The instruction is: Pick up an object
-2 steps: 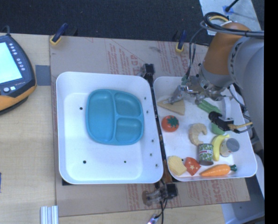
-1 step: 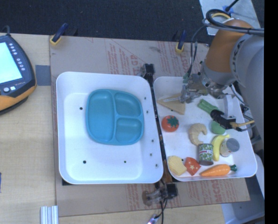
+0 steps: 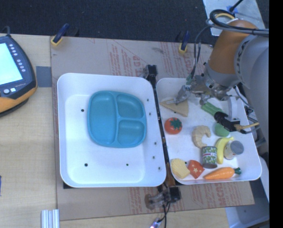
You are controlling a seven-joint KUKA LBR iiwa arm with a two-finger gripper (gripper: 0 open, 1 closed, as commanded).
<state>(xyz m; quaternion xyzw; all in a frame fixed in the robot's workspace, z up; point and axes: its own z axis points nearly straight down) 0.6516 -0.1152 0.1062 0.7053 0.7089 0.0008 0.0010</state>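
End effector (image 3: 183,95) above the cheese wedge (image 3: 177,108) — finger state unclear — tomato (image 3: 173,125), croissant (image 3: 200,136) nearby.

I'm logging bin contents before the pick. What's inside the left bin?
The left bin holds one blue divided plate, lying flat near its middle, with nothing in its three compartments. Whatever is under the plate is covered. A few small dark dots mark the bin floor.

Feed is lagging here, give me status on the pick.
End effector low over right bin, far end. Nearest: tan wedge, not seen gripped. Tomato close by.
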